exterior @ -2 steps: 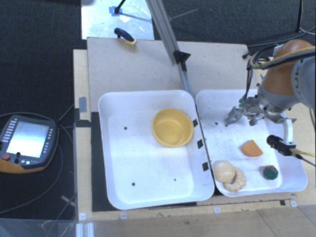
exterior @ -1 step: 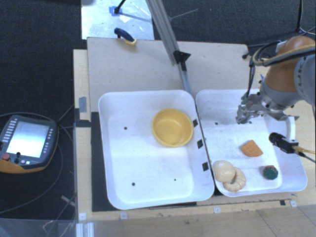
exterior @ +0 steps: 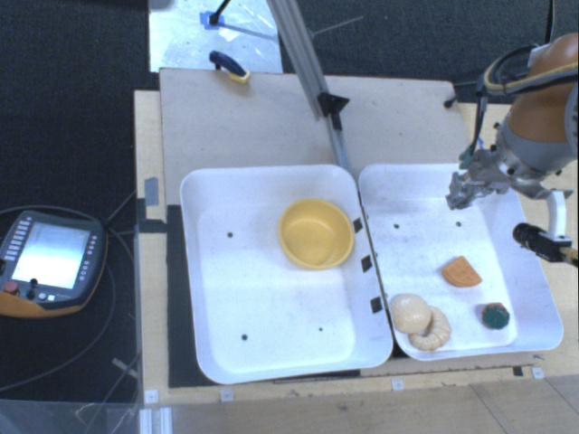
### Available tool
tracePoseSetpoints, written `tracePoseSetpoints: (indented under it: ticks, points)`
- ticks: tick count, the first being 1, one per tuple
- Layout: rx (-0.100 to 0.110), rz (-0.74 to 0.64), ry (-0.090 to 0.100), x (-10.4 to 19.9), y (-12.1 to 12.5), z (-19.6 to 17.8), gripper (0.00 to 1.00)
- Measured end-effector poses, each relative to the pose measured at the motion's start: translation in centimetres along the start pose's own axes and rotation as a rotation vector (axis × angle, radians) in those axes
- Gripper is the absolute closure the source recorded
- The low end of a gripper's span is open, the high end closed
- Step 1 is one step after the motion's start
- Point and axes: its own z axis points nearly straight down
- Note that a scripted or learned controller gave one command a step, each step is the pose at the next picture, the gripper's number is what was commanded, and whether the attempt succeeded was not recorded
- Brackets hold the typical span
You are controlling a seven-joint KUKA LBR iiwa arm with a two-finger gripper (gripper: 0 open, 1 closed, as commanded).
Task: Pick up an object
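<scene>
Two shallow white bins stand side by side on the counter (exterior: 271, 116). The left bin (exterior: 217, 333) holds a yellow bowl (exterior: 316, 232), which sits upright near the bin's right wall. The right bin (exterior: 534, 324) holds four small things, all in its near half: an orange wedge-shaped piece (exterior: 461, 273), a dark green round object (exterior: 495, 316), a pale cream bun-like piece (exterior: 410, 313) and, touching it on its right side, a ribbed beige curved piece (exterior: 436, 330). The arm (exterior: 543, 107) reaches in from the right, and its pincer (exterior: 465, 191) hangs over the far part of the right bin, close to the bin's far rim. From this view I cannot tell if the pincer is released or clenched, and nothing is seen between its tips. The orange wedge lies nearest to the pincer, below it in the picture and well apart from it. The green object lies further toward the near right corner, and the bun-like piece with the ribbed piece lies at the near left corner, beside the wall between the two bins. A teach pendant (exterior: 50, 260) rests on the dark floor to the left of the counter.
</scene>
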Motion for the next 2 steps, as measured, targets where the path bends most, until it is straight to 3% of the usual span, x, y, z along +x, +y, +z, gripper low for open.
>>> tracePoseSetpoints:
  ticks: [1,2]
  points:
    - [0.0,0.0,0.0,0.0,0.1,-5.3,1.0]
    - [0.006,-0.004,0.002,5.0,-1.4,-4.1,1.0]
